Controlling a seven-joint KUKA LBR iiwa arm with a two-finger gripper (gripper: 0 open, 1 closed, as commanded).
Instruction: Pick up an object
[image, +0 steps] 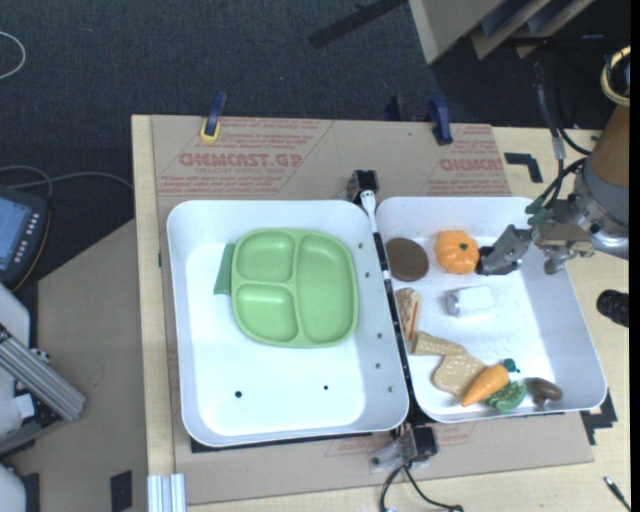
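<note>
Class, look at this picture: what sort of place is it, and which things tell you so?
Probably a robotics lab bench. Two white bins are clamped side by side on a board, a robot arm reaches in, and toy food such as a carrot lies there.

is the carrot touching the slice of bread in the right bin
Touching. The camera view shows the orange carrot overlapping the edge of the tan bread slice, no gap between them.

Bench (150, 300) topped with printed board; bore two white bins side by side: left bin (200, 400), right bin (575, 340), touching mid-bench.
</note>
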